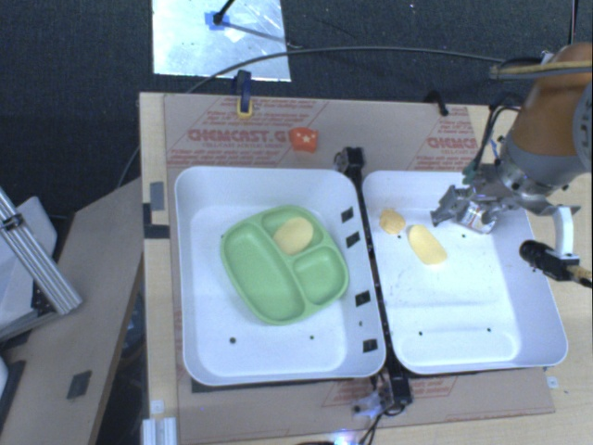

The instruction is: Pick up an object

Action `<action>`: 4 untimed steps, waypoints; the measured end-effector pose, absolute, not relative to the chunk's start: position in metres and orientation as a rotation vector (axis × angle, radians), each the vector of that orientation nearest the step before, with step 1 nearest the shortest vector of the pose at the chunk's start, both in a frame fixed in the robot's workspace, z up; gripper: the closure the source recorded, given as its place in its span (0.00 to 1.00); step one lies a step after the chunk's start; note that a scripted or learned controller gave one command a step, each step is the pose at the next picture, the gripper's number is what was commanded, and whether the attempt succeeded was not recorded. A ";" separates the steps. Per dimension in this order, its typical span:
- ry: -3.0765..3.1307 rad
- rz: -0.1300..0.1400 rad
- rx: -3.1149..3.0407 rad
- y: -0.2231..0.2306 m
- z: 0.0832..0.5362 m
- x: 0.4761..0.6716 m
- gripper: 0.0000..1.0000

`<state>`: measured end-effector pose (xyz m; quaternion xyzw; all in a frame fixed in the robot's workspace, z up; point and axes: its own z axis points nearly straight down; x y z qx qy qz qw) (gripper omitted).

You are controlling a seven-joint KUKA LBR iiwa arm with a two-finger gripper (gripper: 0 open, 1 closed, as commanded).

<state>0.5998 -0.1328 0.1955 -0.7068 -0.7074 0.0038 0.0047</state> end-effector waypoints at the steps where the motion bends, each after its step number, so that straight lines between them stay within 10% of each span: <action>1: -2.226 0.000 -2.218 -0.132 0.203 0.603 0.00; 3: -2.221 0.002 -2.218 -0.134 0.090 0.598 0.00; 4: -2.224 -0.002 -2.222 -0.134 0.103 0.600 1.00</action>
